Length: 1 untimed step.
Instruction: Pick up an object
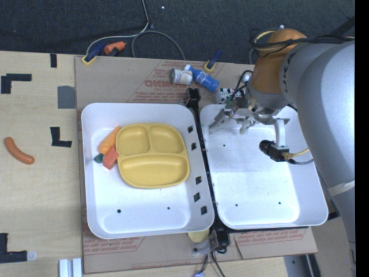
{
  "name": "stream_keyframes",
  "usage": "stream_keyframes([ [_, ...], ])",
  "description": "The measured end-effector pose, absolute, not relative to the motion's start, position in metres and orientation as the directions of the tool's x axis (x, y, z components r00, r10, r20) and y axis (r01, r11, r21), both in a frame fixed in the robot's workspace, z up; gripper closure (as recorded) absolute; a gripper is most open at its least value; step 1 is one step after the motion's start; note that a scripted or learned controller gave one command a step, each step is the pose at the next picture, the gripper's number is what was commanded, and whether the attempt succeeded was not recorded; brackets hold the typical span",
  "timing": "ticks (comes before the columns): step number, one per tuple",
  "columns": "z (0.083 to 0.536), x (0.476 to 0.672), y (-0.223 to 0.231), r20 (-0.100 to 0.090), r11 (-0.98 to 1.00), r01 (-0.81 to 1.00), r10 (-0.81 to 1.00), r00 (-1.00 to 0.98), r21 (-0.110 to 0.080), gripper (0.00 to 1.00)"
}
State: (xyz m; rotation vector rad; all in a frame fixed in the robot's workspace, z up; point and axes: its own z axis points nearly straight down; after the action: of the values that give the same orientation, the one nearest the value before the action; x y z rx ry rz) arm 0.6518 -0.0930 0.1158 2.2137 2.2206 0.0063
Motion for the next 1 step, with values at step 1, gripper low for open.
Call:
stream_keyframes([
  [1, 0.0841, 0.6397, -0.0989, -0.002, 0.001, 1.000, 1.000, -0.001, 0.001, 0.00],
])
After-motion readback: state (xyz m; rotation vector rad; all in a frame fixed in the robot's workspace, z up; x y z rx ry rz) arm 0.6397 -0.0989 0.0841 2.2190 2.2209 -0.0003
